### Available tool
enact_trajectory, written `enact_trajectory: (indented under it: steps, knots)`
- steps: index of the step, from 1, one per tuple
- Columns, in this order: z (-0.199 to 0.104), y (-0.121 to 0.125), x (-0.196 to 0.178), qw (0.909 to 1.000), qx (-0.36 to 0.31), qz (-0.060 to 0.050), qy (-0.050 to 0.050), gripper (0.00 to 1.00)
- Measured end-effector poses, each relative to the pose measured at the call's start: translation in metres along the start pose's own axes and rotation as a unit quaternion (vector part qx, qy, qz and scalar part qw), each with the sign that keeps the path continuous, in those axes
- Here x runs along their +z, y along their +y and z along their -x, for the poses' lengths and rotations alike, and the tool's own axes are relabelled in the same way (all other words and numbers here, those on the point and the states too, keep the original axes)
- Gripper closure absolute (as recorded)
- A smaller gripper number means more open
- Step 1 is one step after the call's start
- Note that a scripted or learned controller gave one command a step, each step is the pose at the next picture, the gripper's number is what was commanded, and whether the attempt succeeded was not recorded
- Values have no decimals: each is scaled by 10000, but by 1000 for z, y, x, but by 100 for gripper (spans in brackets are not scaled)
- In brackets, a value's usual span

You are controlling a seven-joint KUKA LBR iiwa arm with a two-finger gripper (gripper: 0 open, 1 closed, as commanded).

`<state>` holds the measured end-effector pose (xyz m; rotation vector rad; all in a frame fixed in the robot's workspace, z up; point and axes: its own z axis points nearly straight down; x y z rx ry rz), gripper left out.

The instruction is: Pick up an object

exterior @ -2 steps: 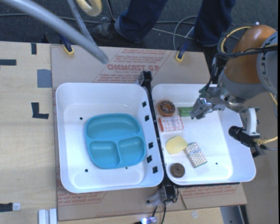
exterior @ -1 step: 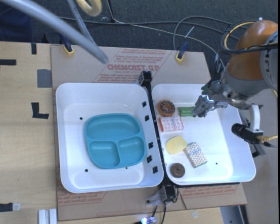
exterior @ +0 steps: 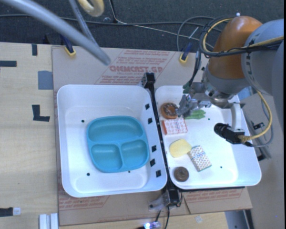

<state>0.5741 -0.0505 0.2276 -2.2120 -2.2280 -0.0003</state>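
Five items crowding the pincer

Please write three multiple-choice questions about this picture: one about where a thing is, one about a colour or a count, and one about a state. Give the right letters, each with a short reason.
1. Where does the blue divided tray lie?
A. In the left bin
B. In the right bin
C. On the cardboard outside both bins

2. What colour is the soft rounded item near the middle of the right bin?
A. Red
B. Yellow
C. Black

3. How does the tool stand?
A. Raised high outside both bins
B. Low over the right bin's far end, by the green item
C. Resting on the blue divided tray

Answers:
1 A: the tray lies on the floor of the left bin.
2 B: it is pale yellow.
3 B: it hangs by the green item and the round brown item.
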Motion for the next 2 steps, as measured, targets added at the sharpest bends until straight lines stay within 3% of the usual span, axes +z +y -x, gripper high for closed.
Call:
enact_trajectory:
  steps: [2]
  knots:
    - [-107,48,8,10000,3,2,-5,100]
